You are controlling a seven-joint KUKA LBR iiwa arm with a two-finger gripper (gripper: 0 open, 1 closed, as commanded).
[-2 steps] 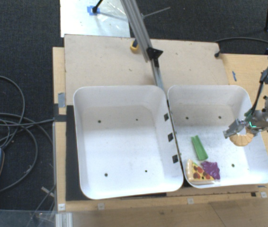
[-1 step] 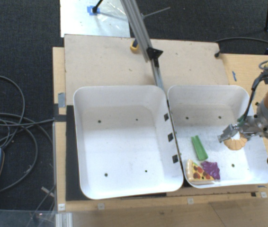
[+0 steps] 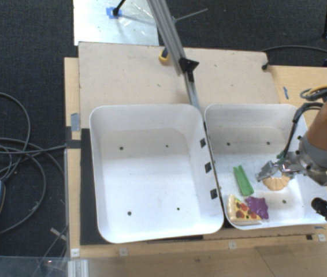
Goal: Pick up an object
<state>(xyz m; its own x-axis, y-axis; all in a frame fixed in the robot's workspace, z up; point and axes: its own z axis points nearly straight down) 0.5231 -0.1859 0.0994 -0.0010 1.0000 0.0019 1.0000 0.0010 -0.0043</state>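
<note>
The end effector [image 3: 270, 171] is seen low in the right bin [image 3: 250, 120], directly over a tan, cookie-like object [image 3: 277, 183]; whether its fingers are spread or pressed together cannot be told. A green stick [image 3: 243, 180], a pizza slice [image 3: 241, 209] and a purple piece [image 3: 258, 205] are found nearby. The left bin [image 3: 146, 120] is set alongside on the surface [image 3: 152, 74]

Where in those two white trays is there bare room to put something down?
The left bin has bare floor wall to wall. In the right bin, only the far half is bare; near the front, the green piece, tan piece, purple piece and tool crowd it.
</note>
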